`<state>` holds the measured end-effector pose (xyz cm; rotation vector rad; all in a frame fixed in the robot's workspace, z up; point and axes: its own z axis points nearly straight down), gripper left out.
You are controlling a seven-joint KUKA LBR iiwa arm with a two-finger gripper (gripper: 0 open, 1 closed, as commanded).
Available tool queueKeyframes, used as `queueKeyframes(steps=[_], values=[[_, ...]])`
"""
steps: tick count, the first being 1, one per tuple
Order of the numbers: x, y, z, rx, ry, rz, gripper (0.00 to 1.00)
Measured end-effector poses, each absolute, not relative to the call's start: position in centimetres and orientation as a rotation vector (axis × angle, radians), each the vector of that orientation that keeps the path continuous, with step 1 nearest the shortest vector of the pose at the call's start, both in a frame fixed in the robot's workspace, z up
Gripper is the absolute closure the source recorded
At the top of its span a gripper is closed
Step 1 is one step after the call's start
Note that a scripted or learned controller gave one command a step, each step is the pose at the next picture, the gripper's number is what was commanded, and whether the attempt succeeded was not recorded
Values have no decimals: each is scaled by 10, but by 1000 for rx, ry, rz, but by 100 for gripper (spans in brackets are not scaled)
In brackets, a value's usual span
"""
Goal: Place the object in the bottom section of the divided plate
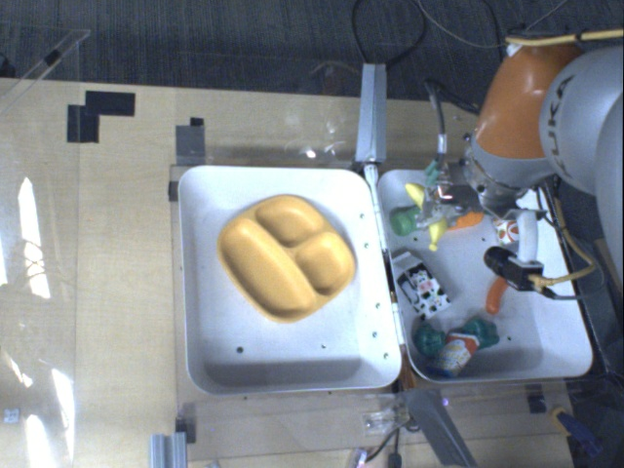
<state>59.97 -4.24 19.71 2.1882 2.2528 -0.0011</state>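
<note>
You see two white bins side by side on the bench. The left bin [283, 359] holds one thing: a yellow divided plate [286, 256] with three sections, lying near the bin's middle and turned at an angle. All three sections of the plate are bare.

Take the plate as your landmark. To its right, across the metal rail between the bins, the right bin [565, 354] holds a clutter of small things. Nearest the plate lies a black-and-white patterned block [422, 290], just beyond the rail. Further right and toward the camera, a teal and red heap of toys [455, 342] sits in the bin's near corner. An orange stick-like piece [495, 295] lies right of the patterned block. A green ball [404, 220] rests at the far end of that bin, level with the plate's upper edge.

The gripper [444, 203] hangs over the far end of the right bin, well apart from the plate. Yellow-green and orange pieces [436, 224] show directly at its tip, beside the green ball, but you cannot tell whether the gripper pinches any of them, nor how its tip is set. No object from the right bin lies on the plate.
</note>
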Motion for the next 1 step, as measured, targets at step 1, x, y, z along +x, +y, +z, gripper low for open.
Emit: queueKeyframes(steps=[1], values=[[647, -99, 326, 2053, 2373, 2, 100]])
